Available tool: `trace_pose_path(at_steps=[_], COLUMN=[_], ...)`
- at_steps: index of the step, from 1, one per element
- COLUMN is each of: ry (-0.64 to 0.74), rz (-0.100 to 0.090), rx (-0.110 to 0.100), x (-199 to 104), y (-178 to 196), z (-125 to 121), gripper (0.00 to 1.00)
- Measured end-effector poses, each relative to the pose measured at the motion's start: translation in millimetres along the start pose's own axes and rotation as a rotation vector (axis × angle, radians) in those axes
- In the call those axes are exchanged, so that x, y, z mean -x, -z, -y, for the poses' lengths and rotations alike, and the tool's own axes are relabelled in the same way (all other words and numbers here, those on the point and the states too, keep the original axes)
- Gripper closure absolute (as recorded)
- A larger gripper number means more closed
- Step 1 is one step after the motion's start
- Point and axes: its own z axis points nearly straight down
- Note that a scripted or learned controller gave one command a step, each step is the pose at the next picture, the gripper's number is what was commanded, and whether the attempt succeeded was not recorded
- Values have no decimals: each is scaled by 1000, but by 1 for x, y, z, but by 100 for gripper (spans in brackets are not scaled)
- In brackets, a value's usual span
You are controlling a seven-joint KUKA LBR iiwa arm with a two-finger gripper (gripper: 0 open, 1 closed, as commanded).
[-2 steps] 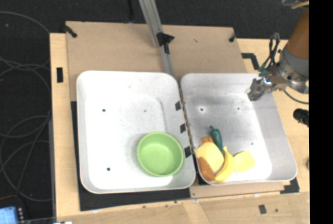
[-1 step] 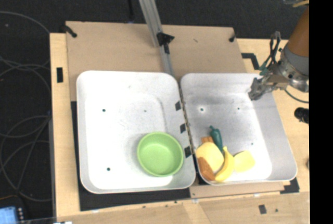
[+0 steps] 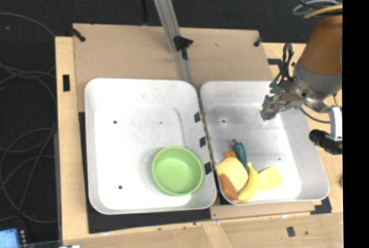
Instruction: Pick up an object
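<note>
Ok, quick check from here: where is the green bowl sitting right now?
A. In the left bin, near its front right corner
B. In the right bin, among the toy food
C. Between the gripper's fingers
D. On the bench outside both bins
A. The green bowl sits upright on the floor of the left bin, near its front right corner, far from the gripper.

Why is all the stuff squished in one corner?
Nothing looks broken or spilled. The banana and other toy food are just heaped in the right bin's near-left corner, and the green bowl sits upright in the left bin.
</note>
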Motion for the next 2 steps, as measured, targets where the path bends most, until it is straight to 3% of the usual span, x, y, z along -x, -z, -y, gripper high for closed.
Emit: trace_pose_path(at_steps=[2], ry=[3], rz=[-3], rx=[2], x=[-98], y=[11], z=[21], gripper=[100])
